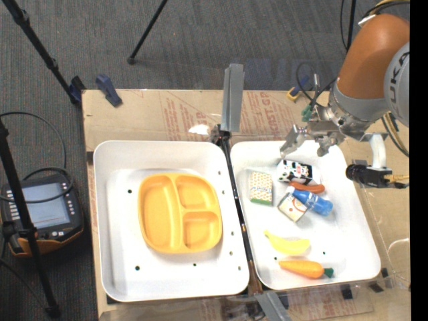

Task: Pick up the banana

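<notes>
The yellow banana (287,244) lies flat in the right bin (354,246), toward its front, just behind an orange carrot (304,268). My gripper (308,144) hangs over the back of the same bin, well behind the banana and above a black-and-white carton (295,171). Its two fingers (292,141) are spread apart, so it is open with nothing between them. The banana is fully in sight and untouched.
Between gripper and banana lie a green-patterned box (260,186), a small white and red carton (291,208) and a blue bottle (316,203) with a red piece on it. The left bin (110,179) holds a yellow divided tray (179,211). A grey post (233,99) stands behind the bins.
</notes>
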